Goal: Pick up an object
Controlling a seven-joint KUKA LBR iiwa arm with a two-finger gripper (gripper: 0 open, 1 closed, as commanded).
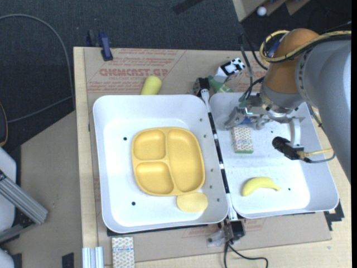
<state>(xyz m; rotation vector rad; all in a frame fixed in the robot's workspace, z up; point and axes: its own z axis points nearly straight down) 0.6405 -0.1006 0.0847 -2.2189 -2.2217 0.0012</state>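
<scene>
In the right bin (312, 188) a small tan patterned box (242, 139) lies near the left wall. A yellow banana (259, 186) rests closer to the front. My gripper (246, 118) hangs low at the back of this bin, just behind the box's far end, under the orange wrist band (287, 60). Whether it touches the box cannot be made out. The left bin (111, 149) holds a yellow divided plate (167, 161) with a pale yellow disc (192, 202) at its front edge.
Behind the bins on the cardboard lie a yellow cylinder (150, 85), a black-and-white toy (232, 67) and a blue clip (104, 45). A black connector with a yellow cable (285, 147) hangs over the right bin. A patterned packet (122, 251) sits in front.
</scene>
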